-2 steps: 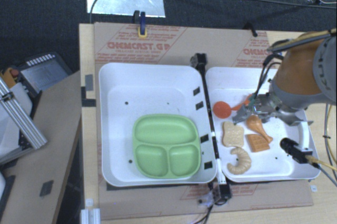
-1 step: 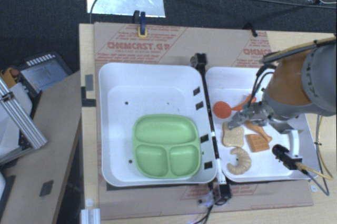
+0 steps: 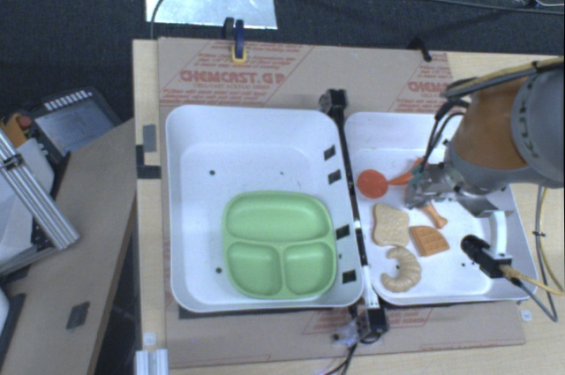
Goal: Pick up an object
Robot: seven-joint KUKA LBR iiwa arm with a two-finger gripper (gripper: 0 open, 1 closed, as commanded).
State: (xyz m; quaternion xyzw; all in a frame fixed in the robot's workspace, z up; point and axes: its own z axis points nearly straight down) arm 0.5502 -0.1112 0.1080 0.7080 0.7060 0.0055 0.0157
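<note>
Reaching in from the right, the gripper (image 3: 422, 188) hangs low in the right bin (image 3: 388, 128) over an orange carrot-like piece (image 3: 433, 215) (finger state impossible to tell), near a red ball (image 3: 372, 183), bread slice (image 3: 390, 224) and croissant (image 3: 402, 269).

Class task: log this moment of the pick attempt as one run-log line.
arm: over right bin | gripper: low beside carrot | grasp: unconfirmed | left bin: green tray

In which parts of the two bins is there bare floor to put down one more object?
Left bin: bare floor behind and left of the green tray. Right bin: a bare strip along the far wall. Crowded: around the end effector, with the red ball, bread slice and croissant.
</note>
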